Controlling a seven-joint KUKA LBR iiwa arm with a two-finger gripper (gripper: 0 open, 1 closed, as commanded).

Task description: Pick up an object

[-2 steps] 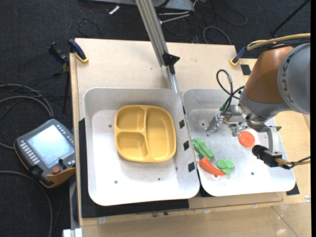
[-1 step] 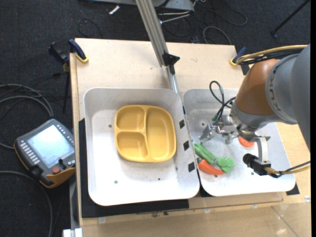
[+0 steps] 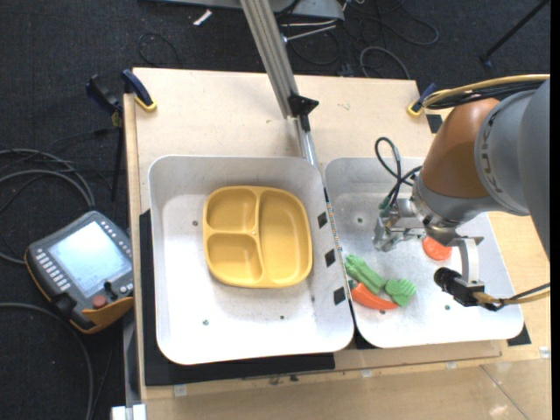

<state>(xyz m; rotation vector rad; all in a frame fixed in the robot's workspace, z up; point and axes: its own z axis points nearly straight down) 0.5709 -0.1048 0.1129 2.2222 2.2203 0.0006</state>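
Note:
My gripper (image 3: 390,233) hangs low over the right bin (image 3: 367,322), its metal fingers pointing down toward the bin floor, nothing visible between them. A red-orange round object (image 3: 435,249) lies just right of the gripper, partly hidden by the wrist. Below the gripper lie a green pod-shaped toy (image 3: 366,275), a small green ridged piece (image 3: 402,290) and an orange carrot-like piece (image 3: 372,300), bunched together near the bin's front left.
The left bin (image 3: 175,322) holds a yellow divided plate (image 3: 259,236). A slanted metal pole (image 3: 273,51) crosses the bench from the top. Clamps sit at the bench corners (image 3: 140,94). A teach pendant (image 3: 79,269) lies on the floor at left.

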